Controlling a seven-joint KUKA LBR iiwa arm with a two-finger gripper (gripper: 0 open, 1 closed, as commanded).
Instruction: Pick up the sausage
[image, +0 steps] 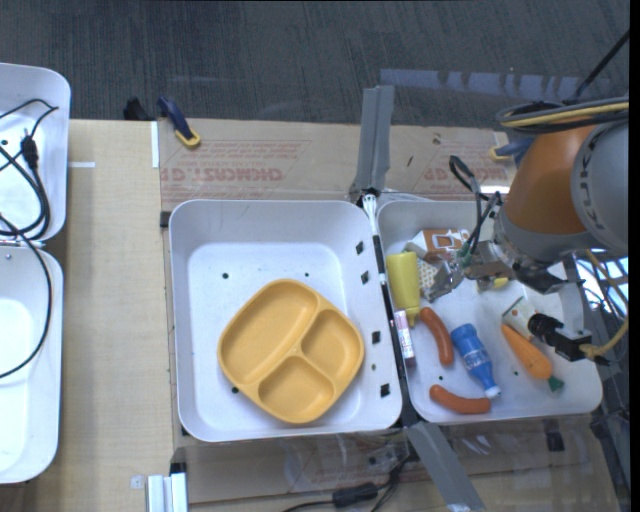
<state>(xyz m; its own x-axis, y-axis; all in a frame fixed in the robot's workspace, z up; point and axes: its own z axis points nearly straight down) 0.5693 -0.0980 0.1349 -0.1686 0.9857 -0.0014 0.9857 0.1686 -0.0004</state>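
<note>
The gripper (447, 283) is being held low in the right bin (578, 398), its finger spread indeterminable, while the sausage (437, 335) is lying just beside the blue bottle (475, 357).

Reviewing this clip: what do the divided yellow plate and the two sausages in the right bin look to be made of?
Divided plate: likely hard plastic, matte, with uniform yellow colour and smoothly moulded compartments. Upper sausage and lower sausage: probably toy plastic or rubber, judging by their even orange-red colour and slight sheen; too small to tell whether soft or rigid.
</note>
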